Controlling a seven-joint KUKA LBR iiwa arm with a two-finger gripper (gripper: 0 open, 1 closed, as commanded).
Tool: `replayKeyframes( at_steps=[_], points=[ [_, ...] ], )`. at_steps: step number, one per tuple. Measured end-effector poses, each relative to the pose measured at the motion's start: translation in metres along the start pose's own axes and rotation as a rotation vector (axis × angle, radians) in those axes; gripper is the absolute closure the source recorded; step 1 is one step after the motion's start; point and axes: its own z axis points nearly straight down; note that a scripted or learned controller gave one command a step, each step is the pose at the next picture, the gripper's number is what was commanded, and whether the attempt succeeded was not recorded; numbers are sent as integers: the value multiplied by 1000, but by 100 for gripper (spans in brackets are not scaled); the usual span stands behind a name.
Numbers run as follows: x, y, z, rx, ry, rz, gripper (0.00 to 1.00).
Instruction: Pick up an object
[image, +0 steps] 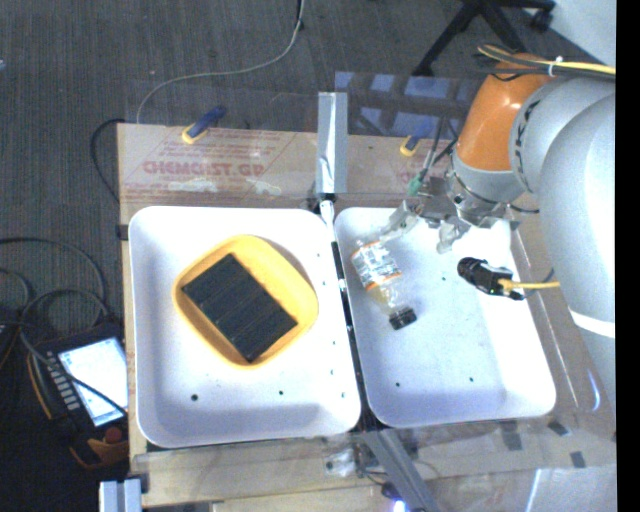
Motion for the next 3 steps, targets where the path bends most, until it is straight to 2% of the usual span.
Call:
replayKeyframes(
  at_steps=[1, 2, 3],
  points=[
    [6, 6, 74, -12, -2, -31, 0],
    [-51, -70, 29, 0, 0, -90, 0],
    [-78, -52, -7, 1, 1, 11, 0]
  ],
)
